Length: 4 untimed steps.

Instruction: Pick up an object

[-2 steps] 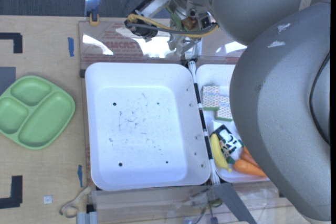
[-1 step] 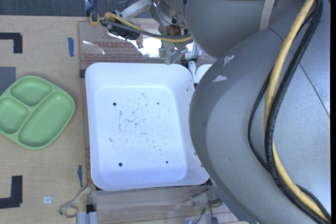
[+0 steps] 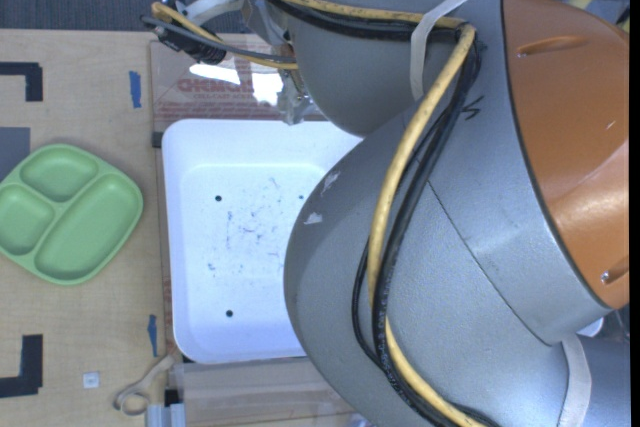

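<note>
The bin (image 3: 230, 215) is largely hidden by the arm (image 3: 450, 215), presumably reaching in; the fingers' state cannot be told.

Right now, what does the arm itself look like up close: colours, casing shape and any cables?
The bulky grey robot arm has smooth, rounded, matte metallic casings. A glossy orange band wraps one segment, and more orange shows on another near the top. A yellow cable bundled with a black one runs along its body, loops above it, and is held by pale straps.
</note>
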### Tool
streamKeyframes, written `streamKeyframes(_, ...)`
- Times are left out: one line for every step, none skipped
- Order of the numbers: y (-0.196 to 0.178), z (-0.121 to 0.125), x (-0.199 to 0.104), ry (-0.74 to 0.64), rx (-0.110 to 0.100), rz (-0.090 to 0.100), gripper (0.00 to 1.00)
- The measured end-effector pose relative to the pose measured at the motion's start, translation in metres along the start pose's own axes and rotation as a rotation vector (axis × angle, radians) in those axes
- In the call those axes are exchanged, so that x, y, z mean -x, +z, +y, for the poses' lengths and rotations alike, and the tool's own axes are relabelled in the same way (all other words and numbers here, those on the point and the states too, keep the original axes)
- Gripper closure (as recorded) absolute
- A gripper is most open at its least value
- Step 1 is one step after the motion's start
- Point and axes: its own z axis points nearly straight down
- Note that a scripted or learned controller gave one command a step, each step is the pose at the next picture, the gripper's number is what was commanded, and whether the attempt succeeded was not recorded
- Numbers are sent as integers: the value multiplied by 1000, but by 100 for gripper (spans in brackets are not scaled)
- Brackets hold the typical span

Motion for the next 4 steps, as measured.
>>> streamKeyframes(-10, 1, 0, 4, -1, 1, 100)
streamKeyframes(107, -3, 7, -7, 0, -4, 100)
streamKeyframes(106, -3, 7, -7, 1, -3, 0)
streamKeyframes(96, -2, 7, -6, -1, -4, 100)
